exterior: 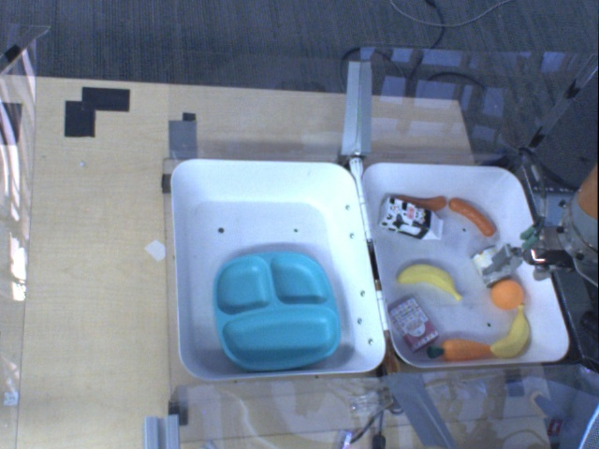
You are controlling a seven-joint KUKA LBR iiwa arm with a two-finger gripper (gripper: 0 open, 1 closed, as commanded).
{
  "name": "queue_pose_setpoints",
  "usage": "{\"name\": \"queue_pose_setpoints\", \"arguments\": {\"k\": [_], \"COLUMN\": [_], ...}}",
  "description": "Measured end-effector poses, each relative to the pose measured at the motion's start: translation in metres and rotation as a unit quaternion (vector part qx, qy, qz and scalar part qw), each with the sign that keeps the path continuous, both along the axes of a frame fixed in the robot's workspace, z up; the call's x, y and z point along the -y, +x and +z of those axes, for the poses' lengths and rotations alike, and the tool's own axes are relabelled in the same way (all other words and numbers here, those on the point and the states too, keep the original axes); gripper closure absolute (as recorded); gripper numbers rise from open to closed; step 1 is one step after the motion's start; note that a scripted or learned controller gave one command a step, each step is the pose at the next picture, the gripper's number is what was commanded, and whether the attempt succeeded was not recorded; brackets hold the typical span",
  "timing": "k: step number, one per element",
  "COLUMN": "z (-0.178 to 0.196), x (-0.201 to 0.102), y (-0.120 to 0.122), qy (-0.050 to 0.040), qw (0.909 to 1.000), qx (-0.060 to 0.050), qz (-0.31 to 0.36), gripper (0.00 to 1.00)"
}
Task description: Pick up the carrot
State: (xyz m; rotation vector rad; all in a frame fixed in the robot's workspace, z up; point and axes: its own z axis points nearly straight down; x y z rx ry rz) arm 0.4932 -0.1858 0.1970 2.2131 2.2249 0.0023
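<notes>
The bench (94, 251) is pale wood-grain laminate, flat and matte, with black tape patches near its far left corner. Two shallow white plastic bins with rounded corners sit side by side on it, edges touching. The left bin (197, 213) holds a teal moulded tray (277, 311) with three compartments, smooth and glossy. The right bin (552, 344) holds the small items. The arm (585, 223) enters from the right edge, grey with an orange band. Its gripper (501, 260) hangs over the right part of the right bin, just above a round orange (506, 294); whether it is clenched or released cannot be told from here. A curved yellow banana (430, 280) lies mid-bin, a second banana (511, 337) at the near right corner. A black-and-white carton (406, 217) lies at the far side beside two sausages (472, 215). A small pink packet (412, 320) lies near the front. The carrot (465, 350), tapered and orange with a green tip, lies along the near wall, between packet and second banana.
</notes>
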Motion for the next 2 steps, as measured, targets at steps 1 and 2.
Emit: {"name": "queue_pose_setpoints", "arguments": {"k": [1,2], "z": [-0.101,-0.090], "x": [0.018,0.018], "y": [-0.004,-0.001], "qy": [0.0000,-0.0010], "qw": [1.0000,1.0000], "qx": [0.002,0.004], "qz": [-0.003,-0.002], "gripper": [0.00,1.00]}}
